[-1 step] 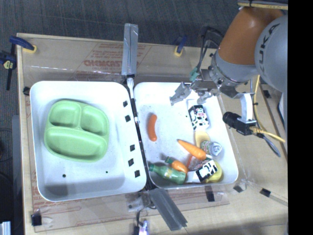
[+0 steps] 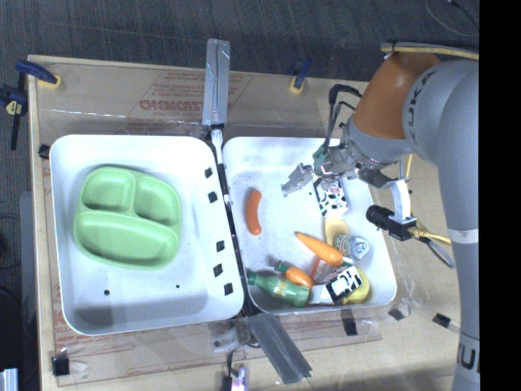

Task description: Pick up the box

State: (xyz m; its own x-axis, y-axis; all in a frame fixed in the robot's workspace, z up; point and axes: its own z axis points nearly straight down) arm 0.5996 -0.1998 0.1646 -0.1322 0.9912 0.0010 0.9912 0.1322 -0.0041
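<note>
Box (image 2: pixel 332 198), white with black cow-patch print, lies on right bin (image 2: pixel 269 157) floor directly under gripper (image 2: pixel 319 169), touching or just below its tip. Finger state: cannot tell from this angle. Box not seen lifted; grasp and lift remain. Just beyond box: can (image 2: pixel 352 247), carrot (image 2: pixel 319 248). Further out: sausage (image 2: pixel 254 211), green bottle (image 2: pixel 281 287), second cow-print item (image 2: pixel 344 283). Far side: left bin (image 2: pixel 65 149) with green divided tray (image 2: pixel 129 216).
</note>
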